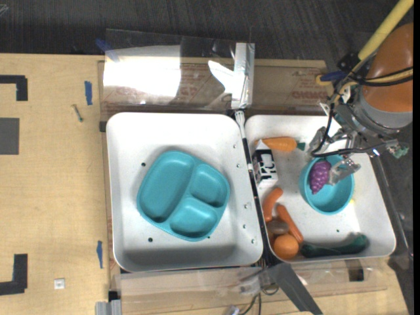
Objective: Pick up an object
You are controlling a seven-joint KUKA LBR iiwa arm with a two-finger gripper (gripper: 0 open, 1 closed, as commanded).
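Mostly, the frame is taken by a wooden bench [46, 176] that carries two shallow white bins side by side. The left bin [125, 136] sits in the middle of the frame and holds a teal divided plate [184, 193] with three compartments, lying a little tilted.

The right bin [380, 209] is at the right side of the frame. Above its upper right part is the grey arm with the orange band [392, 64], and a yellow hose runs up to the top right corner. The gripper [342, 166] hangs over the upper right rim of a teal bowl [328, 189], which stands in the middle of this bin. Whether the gripper is wide or narrow I cannot tell, because the metal parts are small and overlap the bowl.

Inside the bowl, at its left side, lies a purple grape bunch [319, 175], just beside the gripper.

Along the left wall of the right bin are a black and white card [264, 165], an orange carrot [281, 144] near the upper edge, and lower two more orange pieces [285, 216] touching each other. At the lower left corner is an orange round fruit [286, 246], and a dark green long vegetable [335, 247] lies along the lower wall.
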